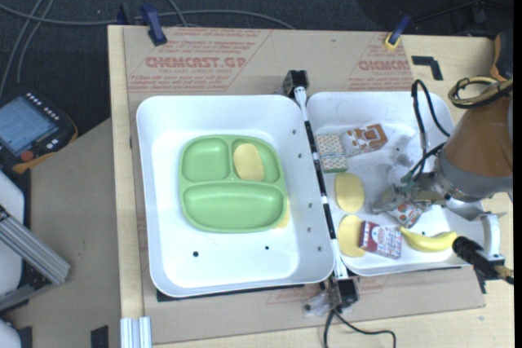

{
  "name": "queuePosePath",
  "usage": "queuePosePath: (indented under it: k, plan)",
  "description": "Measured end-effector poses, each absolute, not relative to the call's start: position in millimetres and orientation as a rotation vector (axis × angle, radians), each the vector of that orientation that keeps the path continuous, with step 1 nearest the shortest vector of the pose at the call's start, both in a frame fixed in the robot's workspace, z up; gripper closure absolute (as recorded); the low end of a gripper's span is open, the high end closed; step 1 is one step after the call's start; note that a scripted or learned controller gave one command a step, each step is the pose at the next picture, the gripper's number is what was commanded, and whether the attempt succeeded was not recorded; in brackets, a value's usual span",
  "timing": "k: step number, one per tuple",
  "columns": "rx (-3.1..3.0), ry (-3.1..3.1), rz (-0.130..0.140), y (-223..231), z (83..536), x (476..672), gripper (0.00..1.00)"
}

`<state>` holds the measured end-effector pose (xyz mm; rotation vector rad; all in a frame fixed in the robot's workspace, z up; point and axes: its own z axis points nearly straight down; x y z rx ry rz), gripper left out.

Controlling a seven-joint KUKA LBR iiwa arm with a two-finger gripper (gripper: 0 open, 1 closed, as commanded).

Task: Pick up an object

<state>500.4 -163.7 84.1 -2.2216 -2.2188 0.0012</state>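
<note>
My gripper (397, 196) reaches down into the right bin (383, 103) from the right, near the bin's middle. Just below it lies a small red and white packet (406, 214), partly covered by the gripper. A banana (430, 240) lies at the bin's front right, beside a red and white carton (380, 240). Two pale yellow pieces (350, 192) (349, 234) rest along the bin's left side. A brown and white box (364, 139) and a small checked box (329, 147) sit toward the back.
The left bin (163, 118) holds a green divided plate (232, 204) with a yellow piece (249, 162) in its upper right compartment. The grey arm (481, 155) and black cables (420, 106) cover the right bin's right side. A divider (314, 167) runs between the bins.
</note>
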Motion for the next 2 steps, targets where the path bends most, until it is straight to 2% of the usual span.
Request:
queuePosePath:
  k: [1,2]
  plan:
    - [-2.225,-2.222,-0.004,-163.6,95.2,502.1,1.00]
    - [-2.219,-2.224,-0.002,-77.9,185.0,535.3,1.00]
